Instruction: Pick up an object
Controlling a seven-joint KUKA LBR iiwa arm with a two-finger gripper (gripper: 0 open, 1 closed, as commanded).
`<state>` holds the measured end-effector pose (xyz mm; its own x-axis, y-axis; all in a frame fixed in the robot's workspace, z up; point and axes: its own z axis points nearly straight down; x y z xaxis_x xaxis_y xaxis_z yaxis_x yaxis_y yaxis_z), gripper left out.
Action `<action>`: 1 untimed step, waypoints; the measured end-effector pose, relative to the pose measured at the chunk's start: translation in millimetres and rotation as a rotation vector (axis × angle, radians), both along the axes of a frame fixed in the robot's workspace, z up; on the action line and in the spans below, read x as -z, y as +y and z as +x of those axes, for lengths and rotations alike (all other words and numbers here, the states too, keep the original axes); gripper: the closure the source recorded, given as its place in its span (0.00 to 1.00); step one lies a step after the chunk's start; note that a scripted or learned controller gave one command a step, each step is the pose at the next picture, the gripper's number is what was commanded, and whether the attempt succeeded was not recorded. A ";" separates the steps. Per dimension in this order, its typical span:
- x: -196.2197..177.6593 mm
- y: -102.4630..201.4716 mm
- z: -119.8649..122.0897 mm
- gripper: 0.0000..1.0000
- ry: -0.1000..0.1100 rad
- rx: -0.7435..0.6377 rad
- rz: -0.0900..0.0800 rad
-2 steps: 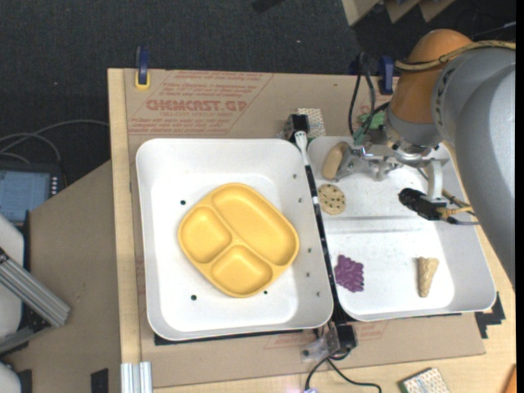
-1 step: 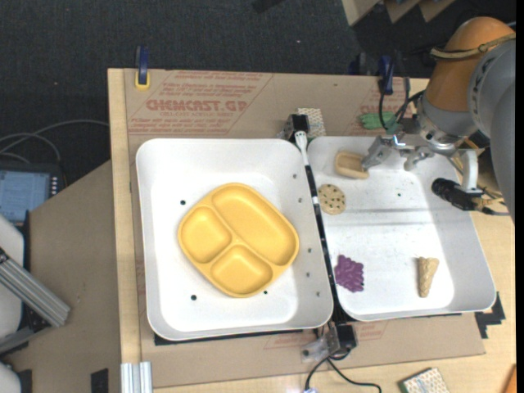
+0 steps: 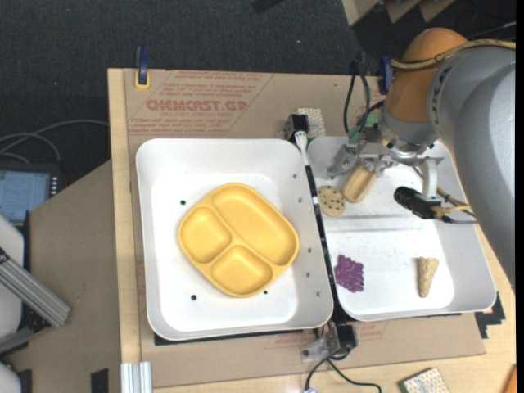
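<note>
You are looking at the claw (image 3: 366,167) hanging low over the far end of the right bin (image 3: 458,289), and you cannot tell how wide it is standing or whether it is gripping the tan cylinder (image 3: 358,184) right beneath it. A round cookie (image 3: 331,200) is sitting just beside it, with grapes (image 3: 350,273) and a cone (image 3: 426,275) lying well apart. Nothing is visibly lifting yet, so the pick is looking unfinished.
</note>
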<state>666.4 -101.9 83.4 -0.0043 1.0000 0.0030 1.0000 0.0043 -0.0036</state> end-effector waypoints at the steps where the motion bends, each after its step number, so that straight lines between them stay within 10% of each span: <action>1: -4.0 -19.2 0.1 0.00 -0.005 0.006 -0.004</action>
